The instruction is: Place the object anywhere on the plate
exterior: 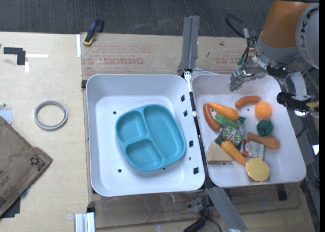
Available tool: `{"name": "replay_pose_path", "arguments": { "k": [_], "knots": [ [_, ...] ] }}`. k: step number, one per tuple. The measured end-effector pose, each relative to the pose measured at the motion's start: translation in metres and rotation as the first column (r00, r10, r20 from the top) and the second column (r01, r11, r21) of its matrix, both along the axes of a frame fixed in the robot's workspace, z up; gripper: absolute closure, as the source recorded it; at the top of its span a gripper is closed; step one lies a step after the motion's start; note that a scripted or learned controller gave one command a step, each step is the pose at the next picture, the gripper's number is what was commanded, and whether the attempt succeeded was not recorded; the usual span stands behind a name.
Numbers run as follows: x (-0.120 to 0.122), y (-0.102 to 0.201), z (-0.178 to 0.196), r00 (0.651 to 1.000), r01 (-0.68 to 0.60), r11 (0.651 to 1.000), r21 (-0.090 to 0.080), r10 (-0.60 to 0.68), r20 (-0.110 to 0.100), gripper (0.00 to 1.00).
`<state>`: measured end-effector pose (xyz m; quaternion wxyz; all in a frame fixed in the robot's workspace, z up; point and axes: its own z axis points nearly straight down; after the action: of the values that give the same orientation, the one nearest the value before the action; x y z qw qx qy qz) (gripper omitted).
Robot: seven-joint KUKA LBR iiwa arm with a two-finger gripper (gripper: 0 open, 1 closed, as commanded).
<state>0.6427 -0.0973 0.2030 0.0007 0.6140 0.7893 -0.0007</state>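
camera view | gripper (242, 77) hovers over the right bin's (292, 139) far edge — fingers' state: cannot tell, nothing seen between them | toy food piled below: sausage (247, 101), orange ball (263, 110), carrot (222, 109) | blue plate (150, 137) sits bare in left bin (101, 124) | risk: crowded pile — a grab may slip or catch 2 pieces

I see the plate (151, 137), a blue three-compartment dish, lying flat and slightly rotated in the left bin (101, 124). The toy foods (238, 134) sit piled in the right bin (289, 160): sausages, carrots, an orange ball, cheese wedge, yellow disc, green pieces.
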Motion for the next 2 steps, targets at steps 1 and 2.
{"name": "replay_pose_path", "arguments": {
  "k": [1, 2],
  "knots": [
    [0.015, 0.057, 0.015, 0.992, -0.125, 0.992, 0.0, 0.125, 0.001, 1.0],
    [-0.103, 0.099, -0.012, 0.92, -0.391, 0.92, 0.002, 0.391, -0.002, 1.0]
  ]
}}
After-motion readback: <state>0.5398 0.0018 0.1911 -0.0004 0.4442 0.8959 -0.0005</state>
